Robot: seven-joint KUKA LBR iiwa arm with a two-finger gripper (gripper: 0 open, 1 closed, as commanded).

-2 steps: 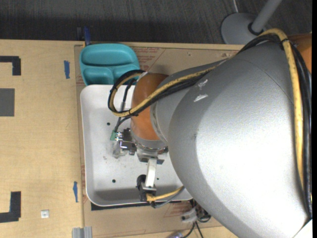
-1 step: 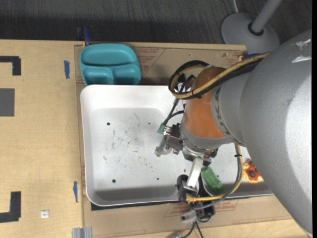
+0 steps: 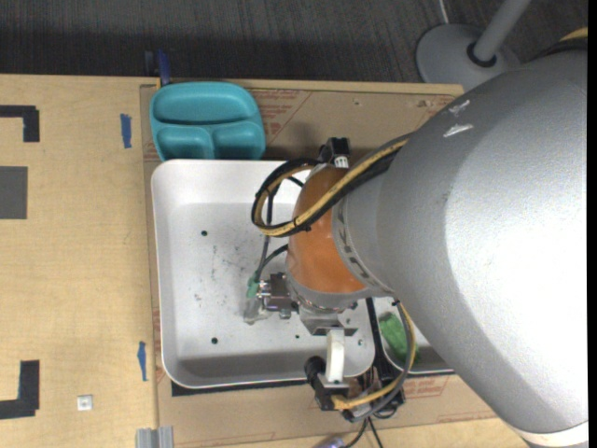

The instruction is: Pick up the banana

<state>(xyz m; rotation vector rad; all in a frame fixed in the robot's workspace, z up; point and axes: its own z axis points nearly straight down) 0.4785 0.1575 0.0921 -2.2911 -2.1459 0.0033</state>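
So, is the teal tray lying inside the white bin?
No, the teal tray lies on the bench beyond the white bin's far rim.

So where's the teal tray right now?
The teal tray sits at the top left of the camera view, just beyond the white bin's far rim.

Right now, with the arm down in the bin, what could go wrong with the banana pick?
1. The arm covers much of the white bin, and no banana is visible, so the grab may come up with nothing.
2. The gripper sits low near the bin floor and could scrape it.
3. Loose cables might snag.
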